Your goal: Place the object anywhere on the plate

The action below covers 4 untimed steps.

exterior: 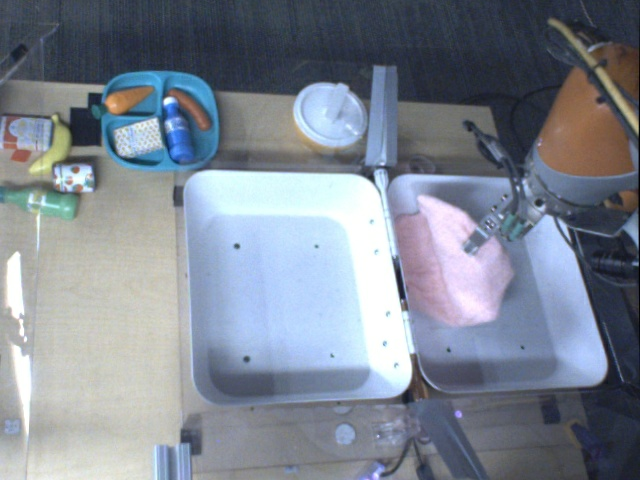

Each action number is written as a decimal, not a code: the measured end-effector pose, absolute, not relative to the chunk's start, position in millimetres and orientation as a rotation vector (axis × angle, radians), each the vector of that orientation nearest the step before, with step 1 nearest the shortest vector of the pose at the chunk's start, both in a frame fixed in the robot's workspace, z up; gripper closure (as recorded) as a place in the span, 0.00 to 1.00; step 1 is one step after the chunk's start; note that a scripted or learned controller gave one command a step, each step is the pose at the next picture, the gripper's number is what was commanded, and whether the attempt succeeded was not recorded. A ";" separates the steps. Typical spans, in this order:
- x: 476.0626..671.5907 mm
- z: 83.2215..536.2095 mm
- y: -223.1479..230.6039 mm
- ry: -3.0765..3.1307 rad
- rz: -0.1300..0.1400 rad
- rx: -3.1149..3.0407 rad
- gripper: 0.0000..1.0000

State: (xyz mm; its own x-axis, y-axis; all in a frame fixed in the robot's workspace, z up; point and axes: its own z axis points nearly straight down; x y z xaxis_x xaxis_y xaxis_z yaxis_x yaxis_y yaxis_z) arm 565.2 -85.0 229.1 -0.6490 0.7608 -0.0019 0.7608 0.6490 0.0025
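A blue plastic divided tray [205, 118] sits at the bench's far left, holding an orange carrot-shaped toy [130, 99], a blue bottle [178, 130] and a reddish sausage-shaped toy [198, 111]; left of it lie a yellow toy banana [52, 145], a small printed can [73, 177] and a green bottle [40, 202]; a round white-lidded yellow container [330, 115] stands behind the 2 shallow white bins [200, 298].

— Arm [588, 128] casing?
— Broad orange dome above a grey wrist ring; a pale yellow cable runs over it.
— Gripper [478, 240]?
— Slim, dark metal with pale tips and a small green part; black cables beside it.
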 end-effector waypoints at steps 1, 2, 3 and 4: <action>556.1 218.5 -37.0 3.056 0.002 0.718 1.00; 544.4 229.1 9.8 3.136 0.003 0.095 1.00; 541.0 220.8 59.1 3.136 0.003 -0.003 1.00; 533.5 229.9 103.5 3.136 0.004 -0.004 1.00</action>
